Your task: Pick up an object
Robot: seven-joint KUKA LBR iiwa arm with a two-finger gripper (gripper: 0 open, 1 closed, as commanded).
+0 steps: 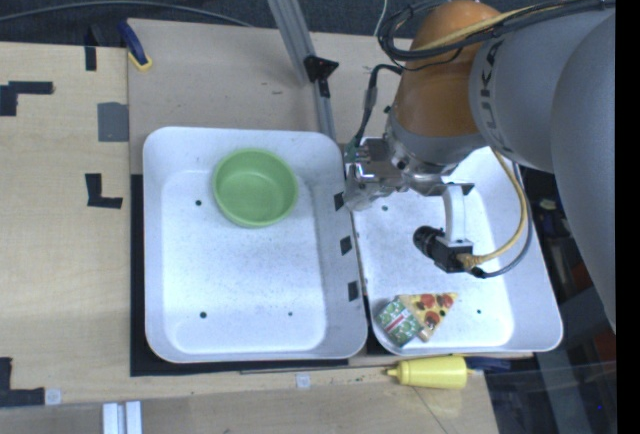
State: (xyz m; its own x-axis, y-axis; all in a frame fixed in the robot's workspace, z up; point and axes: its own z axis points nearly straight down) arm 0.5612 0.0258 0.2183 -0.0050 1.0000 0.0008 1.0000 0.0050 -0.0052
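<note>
Gripper (372,174), finger state can't be told, sits up-left of the snack packet (413,313), which lies well below it, long axis slanting.

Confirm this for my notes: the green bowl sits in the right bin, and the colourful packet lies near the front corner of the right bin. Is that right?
Not quite. The camera view shows the green bowl in the left bin, toward its back, not the right one. The rest holds: the colourful packet lies near the front corner of the right bin.
</note>
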